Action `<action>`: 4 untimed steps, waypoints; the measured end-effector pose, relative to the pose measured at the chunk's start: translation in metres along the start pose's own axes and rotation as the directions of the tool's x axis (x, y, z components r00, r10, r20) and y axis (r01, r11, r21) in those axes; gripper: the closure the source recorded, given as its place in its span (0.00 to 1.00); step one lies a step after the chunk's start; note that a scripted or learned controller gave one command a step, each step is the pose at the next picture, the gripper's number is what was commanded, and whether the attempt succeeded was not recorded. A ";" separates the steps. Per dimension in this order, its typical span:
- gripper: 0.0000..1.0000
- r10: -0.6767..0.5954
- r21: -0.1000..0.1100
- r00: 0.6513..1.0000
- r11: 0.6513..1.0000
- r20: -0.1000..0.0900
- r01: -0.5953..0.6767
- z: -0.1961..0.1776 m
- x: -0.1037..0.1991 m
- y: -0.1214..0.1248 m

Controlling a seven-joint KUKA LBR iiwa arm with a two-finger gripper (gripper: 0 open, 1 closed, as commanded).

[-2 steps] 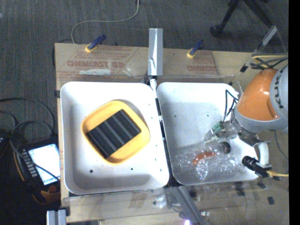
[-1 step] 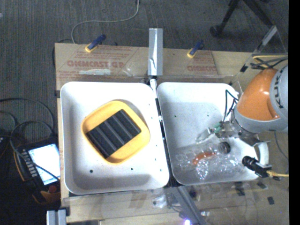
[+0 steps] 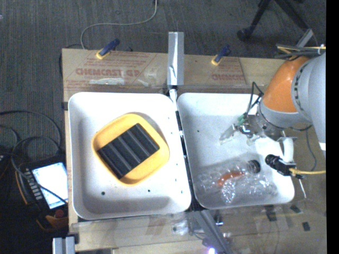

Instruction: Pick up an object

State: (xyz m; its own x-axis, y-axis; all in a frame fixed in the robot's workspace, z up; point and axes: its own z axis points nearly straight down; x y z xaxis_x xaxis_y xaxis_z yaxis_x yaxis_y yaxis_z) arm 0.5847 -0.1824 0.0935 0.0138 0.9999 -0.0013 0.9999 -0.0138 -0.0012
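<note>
A yellow block with a black ribbed top lies tilted in the middle of the left bin. A crumpled clear plastic bottle with an orange patch and a dark cap lies near the front of the right bin. My gripper reaches in from the right and hangs over the middle of the right bin, behind the bottle and apart from it. Nothing can be made out in its grasp.
The grey arm with its orange band covers the right bin's far right side. A metal post stands behind the seam between the bins. Two blue and yellow clamps hold the cardboard backing at the rear.
</note>
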 end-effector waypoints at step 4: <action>0.00 0.056 0.001 0.998 0.998 0.000 -0.056 -0.084 -0.035 -0.076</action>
State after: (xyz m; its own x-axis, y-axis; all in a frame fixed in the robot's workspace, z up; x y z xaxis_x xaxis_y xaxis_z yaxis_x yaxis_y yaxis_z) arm 0.5087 -0.2162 0.1773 0.0698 0.9976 -0.0018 0.9976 -0.0698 -0.0020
